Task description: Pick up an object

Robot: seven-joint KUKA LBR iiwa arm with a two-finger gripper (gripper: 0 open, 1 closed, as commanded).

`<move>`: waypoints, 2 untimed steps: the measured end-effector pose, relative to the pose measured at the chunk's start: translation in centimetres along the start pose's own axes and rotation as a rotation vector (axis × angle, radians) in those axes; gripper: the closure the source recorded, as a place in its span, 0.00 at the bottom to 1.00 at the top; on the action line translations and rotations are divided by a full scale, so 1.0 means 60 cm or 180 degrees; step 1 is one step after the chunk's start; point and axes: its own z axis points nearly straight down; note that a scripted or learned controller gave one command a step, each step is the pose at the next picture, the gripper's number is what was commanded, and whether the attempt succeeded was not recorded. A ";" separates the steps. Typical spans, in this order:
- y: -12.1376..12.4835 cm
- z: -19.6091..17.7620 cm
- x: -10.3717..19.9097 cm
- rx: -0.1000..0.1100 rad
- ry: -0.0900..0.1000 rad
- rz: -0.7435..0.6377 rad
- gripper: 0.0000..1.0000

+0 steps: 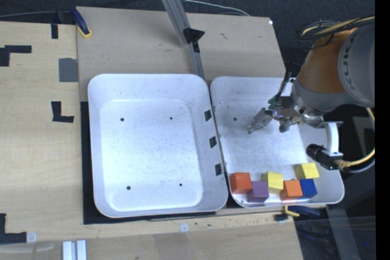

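Small coloured blocks [275, 184] cluster along the near edge of the right bin [244, 94], likely light, rigid and graspable across flat sides, while my end effector [268, 120] hovers farther back over bare bin floor, its opening unclear to me.

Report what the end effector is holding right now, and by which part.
Nothing is held. The end effector sits over bare floor of the right bin, apart from the blocks along its near edge.
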 end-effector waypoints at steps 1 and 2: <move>0.116 0.094 0.074 -0.0016 -0.0001 -0.0012 0.00; 0.081 0.088 0.011 -0.0010 -0.0015 0.0020 0.00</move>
